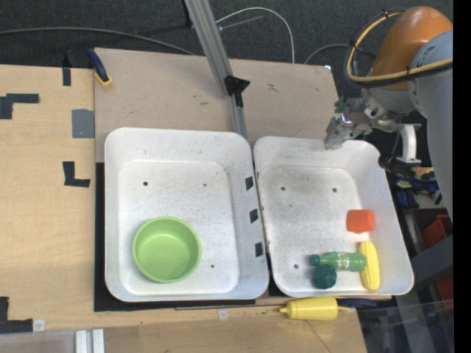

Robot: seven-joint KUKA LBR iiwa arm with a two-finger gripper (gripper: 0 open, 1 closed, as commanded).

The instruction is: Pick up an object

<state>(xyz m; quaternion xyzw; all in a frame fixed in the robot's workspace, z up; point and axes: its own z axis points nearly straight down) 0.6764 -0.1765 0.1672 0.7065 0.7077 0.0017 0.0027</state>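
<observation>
The right bin (294, 190) holds an orange block (360, 220) near its right wall, a yellow banana-shaped piece (369, 263) below it, a green bottle (337, 261) lying on its side, and a dark teal piece (323, 276) beside the bottle. In the left bin (176, 153) a lime green bowl (167, 248) sits at the front left. My gripper (337, 136) hangs over the back rim of the right bin, well apart from every object, with nothing seen between its fingers.
A yellow object (312, 309) lies on the bench just in front of the right bin. A slanted metal pole (215, 43) rises behind the bins. Cables (257, 13) run across the back, and the arm (412, 50) fills the upper right.
</observation>
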